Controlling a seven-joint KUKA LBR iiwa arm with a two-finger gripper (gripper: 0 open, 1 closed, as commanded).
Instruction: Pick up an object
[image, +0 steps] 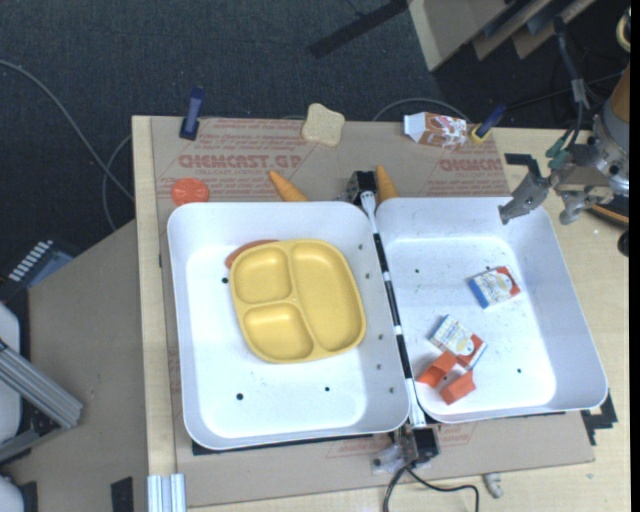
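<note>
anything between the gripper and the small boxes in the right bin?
Nothing visible. The gripper sits at the right bin's upper right rim. The blue-and-white box lies below it on the bin floor, and the orange-and-white box and red pieces lie further down, with bare floor between.

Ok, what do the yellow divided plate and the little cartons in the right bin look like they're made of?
The yellow divided plate looks like moulded plastic with a matte finish: one even colour, rounded compartment walls. The two small cartons seem to be printed cardboard or plastic toy packs, with flat faces and coloured graphics; too small to be sure.
</note>
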